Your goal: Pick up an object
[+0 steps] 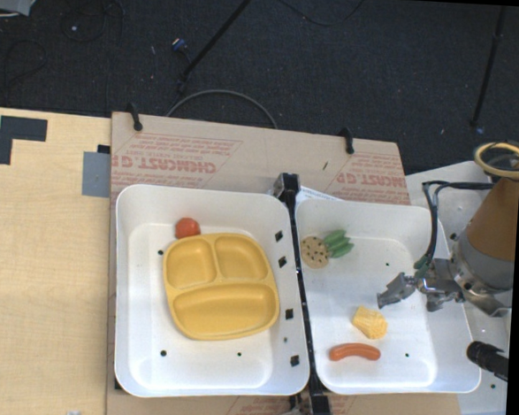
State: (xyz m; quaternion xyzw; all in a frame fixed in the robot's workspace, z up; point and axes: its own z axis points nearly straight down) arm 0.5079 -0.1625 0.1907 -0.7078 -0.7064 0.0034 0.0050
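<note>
Holding a yellow tray, the left bin faces a pincer whose opening cannot be told.

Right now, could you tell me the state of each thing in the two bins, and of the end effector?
yellow divided tray: flat in the left bin, compartments bare
red ball: beside the tray's far edge
cookie: in the right bin, touching the green toy
yellow block: lying free
sausage: lying free
end effector: over the right bin, holding nothing
</note>
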